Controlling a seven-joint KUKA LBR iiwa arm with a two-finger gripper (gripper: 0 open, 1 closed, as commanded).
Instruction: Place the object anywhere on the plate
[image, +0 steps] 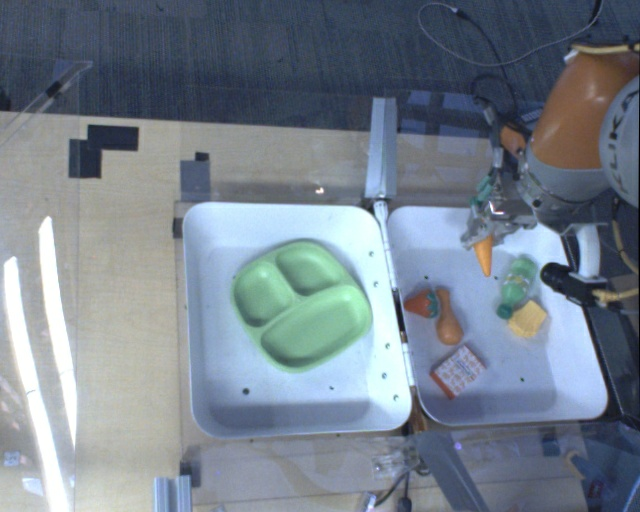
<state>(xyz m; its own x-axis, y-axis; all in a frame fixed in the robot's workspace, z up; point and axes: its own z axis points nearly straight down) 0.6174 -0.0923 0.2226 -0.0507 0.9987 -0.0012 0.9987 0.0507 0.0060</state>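
A green plate (302, 304) with three compartments lies in the left bin (215, 400). Over the far part of the right bin (575, 395) my gripper (486, 230) points down. It is shut on a small orange carrot (485, 258), whose thick end sits between the fingers while its tip hangs toward the bin floor. The carrot is well to the right of the plate, across the divider between the bins.
On the right bin's floor lie a green bottle (516, 284), a yellow block (528, 320), a red and green toy (425, 303), an orange-brown piece (449, 324) and a red and white box (459, 370). A metal post (381, 150) stands behind the divider.
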